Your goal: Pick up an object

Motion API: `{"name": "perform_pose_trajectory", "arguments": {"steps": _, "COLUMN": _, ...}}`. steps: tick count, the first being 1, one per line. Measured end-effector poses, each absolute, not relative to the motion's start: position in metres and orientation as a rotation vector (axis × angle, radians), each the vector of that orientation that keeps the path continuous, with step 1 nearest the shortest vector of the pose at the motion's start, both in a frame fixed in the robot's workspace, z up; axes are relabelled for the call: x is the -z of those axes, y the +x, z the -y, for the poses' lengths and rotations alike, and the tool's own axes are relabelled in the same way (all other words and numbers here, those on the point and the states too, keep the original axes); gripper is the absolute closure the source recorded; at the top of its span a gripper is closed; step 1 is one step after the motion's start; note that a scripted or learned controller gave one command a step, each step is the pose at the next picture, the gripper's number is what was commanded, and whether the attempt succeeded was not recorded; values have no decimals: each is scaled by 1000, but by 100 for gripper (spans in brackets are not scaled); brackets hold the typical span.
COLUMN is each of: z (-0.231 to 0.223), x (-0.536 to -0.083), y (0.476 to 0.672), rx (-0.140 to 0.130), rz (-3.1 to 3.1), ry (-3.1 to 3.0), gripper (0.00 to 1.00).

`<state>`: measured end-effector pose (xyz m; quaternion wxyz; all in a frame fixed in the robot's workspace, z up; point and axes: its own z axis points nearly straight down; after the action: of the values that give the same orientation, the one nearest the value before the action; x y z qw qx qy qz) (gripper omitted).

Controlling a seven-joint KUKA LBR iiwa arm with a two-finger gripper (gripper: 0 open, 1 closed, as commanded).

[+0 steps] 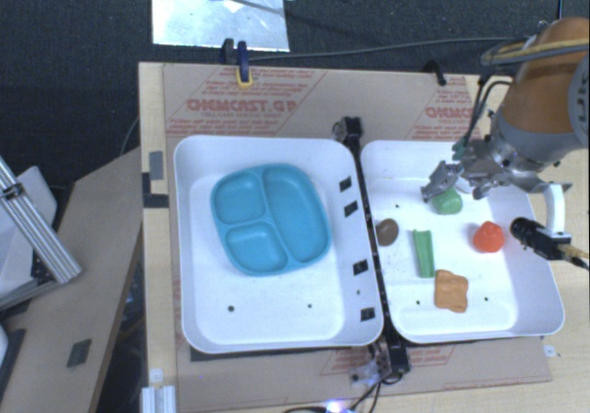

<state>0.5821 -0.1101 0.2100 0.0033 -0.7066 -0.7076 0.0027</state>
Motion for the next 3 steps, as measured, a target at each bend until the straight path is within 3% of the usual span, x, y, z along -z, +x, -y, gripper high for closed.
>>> {"name": "perform_pose_trajectory", "arguments": {"steps": 1, "z": 110, "x": -215, "y": 584, "rx": 1, "rz": 2226, "ry": -2219, "gripper": 0}}
{"name": "perform_pose_trajectory", "arguments": {"steps": 3, "z": 115, "x": -98, "y": 598, "rx": -4, "rz": 2220, "ry": -2219, "gripper": 0}}
